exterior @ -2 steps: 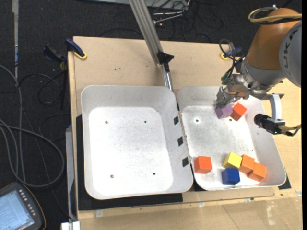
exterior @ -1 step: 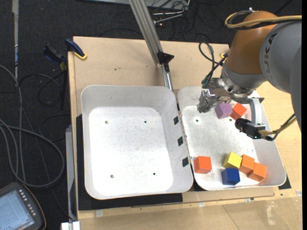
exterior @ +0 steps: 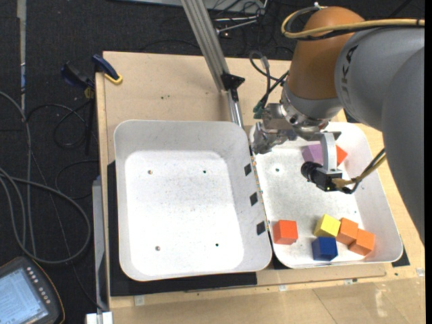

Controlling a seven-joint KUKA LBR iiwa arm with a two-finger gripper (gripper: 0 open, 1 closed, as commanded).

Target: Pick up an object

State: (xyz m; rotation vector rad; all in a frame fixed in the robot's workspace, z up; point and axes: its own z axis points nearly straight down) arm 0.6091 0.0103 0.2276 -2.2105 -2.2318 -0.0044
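Observation:
In the right bin [exterior: 378, 181] lie several small blocks. An orange cube [exterior: 285, 231] sits near the front left, with a yellow cube [exterior: 328, 226] and a blue cube [exterior: 325, 248] beside it. Two more orange blocks [exterior: 356, 236] lie at the front right. A purple block [exterior: 312, 152] and a red piece [exterior: 341, 155] lie at the back, partly hidden by the wrist. My gripper [exterior: 264, 139] hangs low over the bin's back left corner, close to the wall between the bins. It is left of the purple block and well behind the front blocks.
The left bin [exterior: 135, 140] stands beside the right one on the wooden bench. A slanted metal pole [exterior: 209, 39] runs down to the bins' back edge near the gripper. Cables [exterior: 317, 19] loop over the arm's orange band. Blue clamps [exterior: 84, 76] lie at the bench's back left.

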